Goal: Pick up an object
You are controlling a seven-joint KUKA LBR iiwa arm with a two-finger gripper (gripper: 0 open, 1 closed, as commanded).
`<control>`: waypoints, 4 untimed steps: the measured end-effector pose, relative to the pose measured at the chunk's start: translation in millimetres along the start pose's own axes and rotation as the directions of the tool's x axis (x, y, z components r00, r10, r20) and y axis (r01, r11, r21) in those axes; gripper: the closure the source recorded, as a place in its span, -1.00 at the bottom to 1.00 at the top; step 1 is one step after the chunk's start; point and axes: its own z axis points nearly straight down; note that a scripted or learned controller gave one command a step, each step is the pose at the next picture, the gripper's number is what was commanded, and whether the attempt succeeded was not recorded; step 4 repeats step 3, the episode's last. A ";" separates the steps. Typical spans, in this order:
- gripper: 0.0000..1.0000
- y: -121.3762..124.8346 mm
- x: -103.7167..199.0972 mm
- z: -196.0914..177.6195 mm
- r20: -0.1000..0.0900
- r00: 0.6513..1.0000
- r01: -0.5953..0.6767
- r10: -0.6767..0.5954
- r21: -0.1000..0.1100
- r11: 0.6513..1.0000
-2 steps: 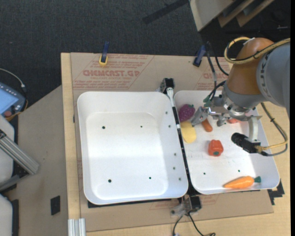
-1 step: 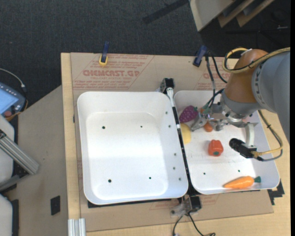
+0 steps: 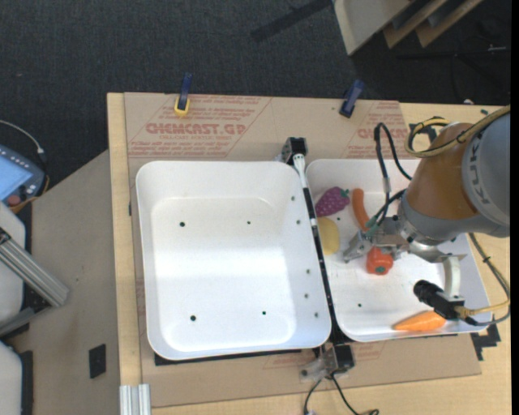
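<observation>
The bench [image 3: 243, 121] is topped with a brown board printed with faded red lettering, held at its far edge by a yellow-and-blue clamp [image 3: 183, 96] and a blue clamp [image 3: 352, 98]. Around it lies dark carpet; a pale wooden piece [image 3: 405, 20] sits at the top right, and a metal frame with a blue-lit screen [image 3: 12, 174] stands at the left edge.

Two shallow white bins sit side by side on the board, touching along their inner rims. The left bin [image 3: 162, 324] shows only small dark holes in its floor. The right bin [image 3: 357, 324] holds toy produce: a purple grape cluster [image 3: 332, 200], a small carrot [image 3: 359, 208] just beside it, a pale yellow piece [image 3: 328, 236] against the inner wall, a red tomato-like toy [image 3: 379, 261] near the middle, and a larger carrot [image 3: 420, 323] lying along the near rim.

The arm reaches in from the right, its orange band over the right bin. The end effector [image 3: 365, 241] is low in the bin, with its metal fingers [image 3: 354, 247] pointing left; the red toy lies just beside them, seemingly touching. Whether the fingers are parted or closed, I cannot tell from this angle, and nothing is clearly between them.
</observation>
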 end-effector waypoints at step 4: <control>1.00 -30.5 130.3 -99.5 -0.001 1.000 0.007 -0.007 0.000 1.000</control>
